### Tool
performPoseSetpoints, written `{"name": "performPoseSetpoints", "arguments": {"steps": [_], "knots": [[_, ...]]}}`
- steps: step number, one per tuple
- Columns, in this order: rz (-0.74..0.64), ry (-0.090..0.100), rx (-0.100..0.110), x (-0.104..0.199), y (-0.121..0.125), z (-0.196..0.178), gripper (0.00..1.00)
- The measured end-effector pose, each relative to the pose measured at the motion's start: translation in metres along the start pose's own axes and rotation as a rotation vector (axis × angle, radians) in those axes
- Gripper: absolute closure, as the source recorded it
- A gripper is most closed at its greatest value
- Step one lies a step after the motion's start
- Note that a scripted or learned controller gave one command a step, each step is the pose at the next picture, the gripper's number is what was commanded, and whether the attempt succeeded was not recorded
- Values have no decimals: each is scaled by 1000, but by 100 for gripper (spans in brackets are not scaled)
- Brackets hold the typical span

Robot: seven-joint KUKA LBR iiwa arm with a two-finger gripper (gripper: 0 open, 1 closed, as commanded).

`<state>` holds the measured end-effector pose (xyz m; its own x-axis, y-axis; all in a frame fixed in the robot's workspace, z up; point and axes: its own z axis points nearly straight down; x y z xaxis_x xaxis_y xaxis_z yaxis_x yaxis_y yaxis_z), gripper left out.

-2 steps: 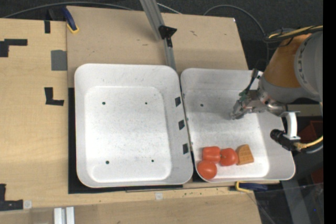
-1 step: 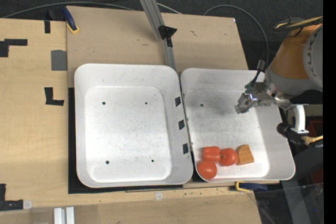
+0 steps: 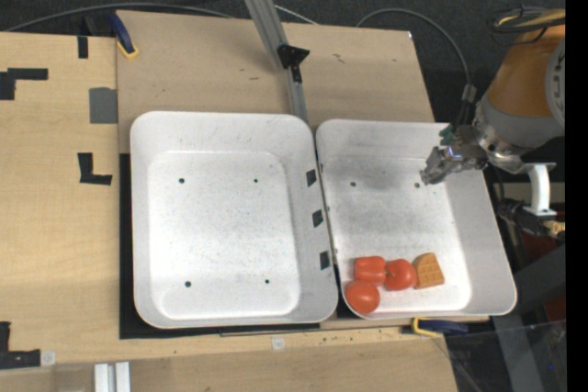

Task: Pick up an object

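the grey arm with the orange band point(image 3: 525, 87) is reaching in from the right and is positioning its dark two-finger gripper point(image 3: 435, 168) over the upper right part of the right shallow white plastic bin point(image 3: 386, 151). the gripper is hanging above bare bin floor, near the bin's right wall. nothing is sitting between its tips; whether they are spread wide or closed narrow cannot be told at this resolution.

the objects available for picking are lying together at the lower edge of the same bin, well apart from the gripper. three red rounded tomato-like pieces are clustering there: one point(image 3: 369, 268) at the upper left of the group, one point(image 3: 399, 274) just beside it to the right, and one point(image 3: 362, 296) below, against the bin's lower left corner. a small orange-brown textured block point(image 3: 428, 270) is resting just beside the right-hand red piece, apparently touching it.

the left shallow white plastic bin point(image 3: 220, 216) is sitting beside the right bin on the light wooden bench point(image 3: 55, 197). a grey metal pole point(image 3: 262, 0) is slanting down from the top of the view toward the gap between the bins.
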<state>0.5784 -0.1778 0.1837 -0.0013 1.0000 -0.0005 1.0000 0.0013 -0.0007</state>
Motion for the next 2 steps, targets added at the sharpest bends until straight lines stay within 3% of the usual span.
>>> {"name": "performPoseSetpoints", "arguments": {"steps": [1,2], "knots": [[0,0,-2,0,1,-26,100],[-5,2,0,53,-5,-32,100]]}}
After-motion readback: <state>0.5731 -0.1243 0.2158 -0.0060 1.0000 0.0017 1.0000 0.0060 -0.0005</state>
